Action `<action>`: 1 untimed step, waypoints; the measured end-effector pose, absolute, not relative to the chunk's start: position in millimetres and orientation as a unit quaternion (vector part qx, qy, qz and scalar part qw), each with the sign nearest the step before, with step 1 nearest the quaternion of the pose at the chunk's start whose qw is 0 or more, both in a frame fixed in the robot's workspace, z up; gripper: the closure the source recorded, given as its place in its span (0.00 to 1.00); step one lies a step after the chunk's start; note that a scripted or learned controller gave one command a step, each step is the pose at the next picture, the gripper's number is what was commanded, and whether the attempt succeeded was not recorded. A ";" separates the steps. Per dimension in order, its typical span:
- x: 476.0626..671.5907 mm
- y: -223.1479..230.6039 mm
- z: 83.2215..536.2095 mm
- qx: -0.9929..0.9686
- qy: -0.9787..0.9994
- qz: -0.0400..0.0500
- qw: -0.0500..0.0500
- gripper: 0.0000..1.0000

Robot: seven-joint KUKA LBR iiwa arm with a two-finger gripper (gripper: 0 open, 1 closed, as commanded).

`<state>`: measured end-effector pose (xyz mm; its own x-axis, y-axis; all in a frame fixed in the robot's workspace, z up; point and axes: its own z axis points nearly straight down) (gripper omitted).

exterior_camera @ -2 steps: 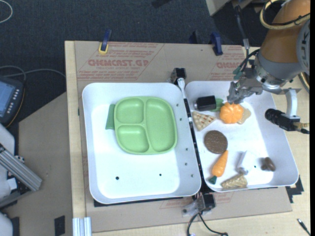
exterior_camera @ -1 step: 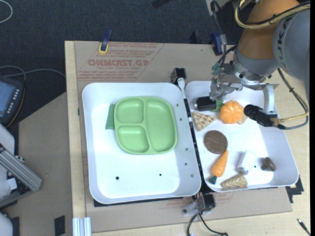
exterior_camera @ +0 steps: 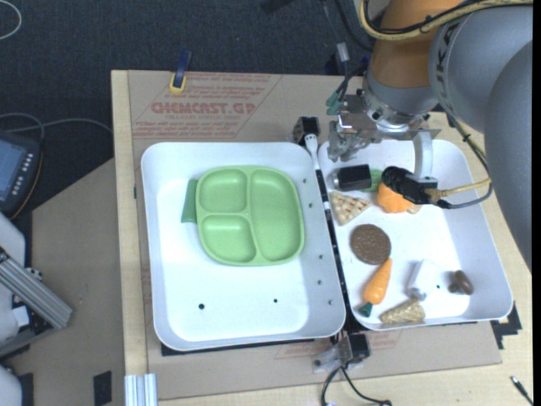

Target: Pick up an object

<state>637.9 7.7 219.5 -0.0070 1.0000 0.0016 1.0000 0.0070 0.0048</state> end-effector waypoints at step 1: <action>644.5 -1.4 214.9 0.707 0.707 0.001 0.002 1.00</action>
